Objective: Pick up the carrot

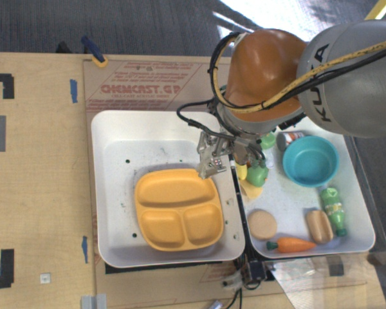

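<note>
The carrot lay at the near edge of the right bin, just beside a tan disc and a hot dog bun. The gripper hung over the left bin's yellow tray, holding nothing visible; its open-or-closed state could not be determined.

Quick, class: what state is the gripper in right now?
Gripper: cannot be told. It sits over the divide between the bins, far from the carrot.
</note>
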Available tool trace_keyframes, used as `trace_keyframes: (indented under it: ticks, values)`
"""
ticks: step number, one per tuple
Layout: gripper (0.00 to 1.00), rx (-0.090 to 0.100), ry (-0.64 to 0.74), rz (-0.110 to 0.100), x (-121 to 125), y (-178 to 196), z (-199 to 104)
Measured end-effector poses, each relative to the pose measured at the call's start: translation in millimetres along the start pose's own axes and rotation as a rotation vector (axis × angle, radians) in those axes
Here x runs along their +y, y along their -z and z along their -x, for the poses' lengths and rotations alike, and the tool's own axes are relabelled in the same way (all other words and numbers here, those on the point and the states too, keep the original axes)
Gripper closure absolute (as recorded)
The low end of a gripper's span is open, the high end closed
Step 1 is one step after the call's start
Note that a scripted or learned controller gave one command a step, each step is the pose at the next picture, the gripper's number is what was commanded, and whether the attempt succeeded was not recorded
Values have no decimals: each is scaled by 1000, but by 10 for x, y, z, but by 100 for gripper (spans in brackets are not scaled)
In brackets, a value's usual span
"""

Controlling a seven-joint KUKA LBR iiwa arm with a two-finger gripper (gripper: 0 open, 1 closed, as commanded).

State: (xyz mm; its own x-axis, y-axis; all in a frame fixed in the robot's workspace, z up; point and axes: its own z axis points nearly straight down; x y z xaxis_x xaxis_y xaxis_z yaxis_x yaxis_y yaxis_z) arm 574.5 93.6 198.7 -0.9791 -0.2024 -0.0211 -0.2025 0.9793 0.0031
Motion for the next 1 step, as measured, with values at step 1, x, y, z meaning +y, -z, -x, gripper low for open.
trace_keyframes:
  ticks: [1]
  values:
    - [100,21,-401,-4,539,-86,-485]
